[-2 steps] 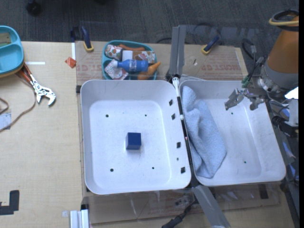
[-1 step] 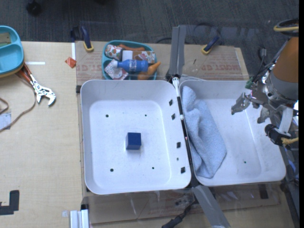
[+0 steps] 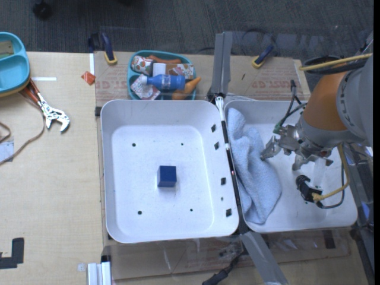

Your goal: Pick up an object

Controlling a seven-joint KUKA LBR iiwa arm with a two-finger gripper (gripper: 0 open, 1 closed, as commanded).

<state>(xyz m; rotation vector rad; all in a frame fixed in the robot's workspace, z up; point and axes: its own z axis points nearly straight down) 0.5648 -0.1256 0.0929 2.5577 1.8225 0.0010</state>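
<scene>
A small blue cube (image 3: 167,176) lies alone near the middle of the left white bin (image 3: 119,212). A pale blue towel (image 3: 252,168) is crumpled along the left side of the right white bin (image 3: 332,218). My gripper (image 3: 282,157) hangs over the right bin, just right of the towel's edge and low above the floor. Its fingers (image 3: 268,151) are spread open with nothing between them. The grey arm with its orange band (image 3: 323,107) reaches in from the right.
A teal bowl (image 3: 161,76) of small packaged items stands behind the left bin. A wrench (image 3: 52,116) and a teal tray (image 3: 12,61) lie on the wooden bench at far left. A metal divider (image 3: 224,135) separates the bins.
</scene>
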